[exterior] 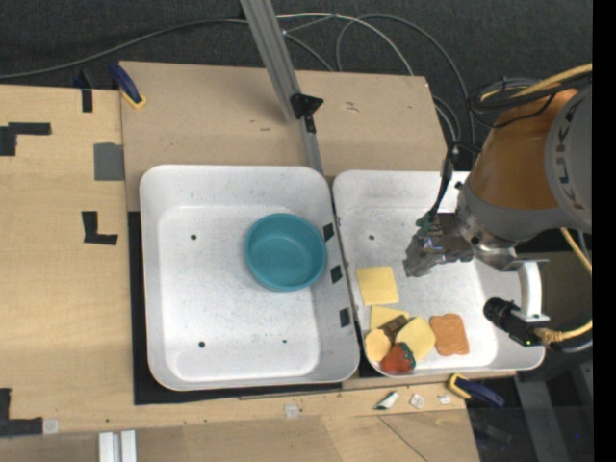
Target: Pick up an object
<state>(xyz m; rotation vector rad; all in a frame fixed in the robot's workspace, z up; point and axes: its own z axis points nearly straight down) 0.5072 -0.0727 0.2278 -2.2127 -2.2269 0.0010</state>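
You are in the approach step: the end effector (424,257) hangs over the right bin (385,195), whether open or closed I cannot tell, nothing visibly held, with the yellow square (377,284) just beside it, so next comes a descent onto that piece.

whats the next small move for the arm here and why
Probably shift the pincer toward the yellow square and lower over it. The pincer hangs above bare floor of the right bin with nothing seen between its fingers. The square lies flat and apart from the crowded pile in the near corner, so it looks the easiest pick.
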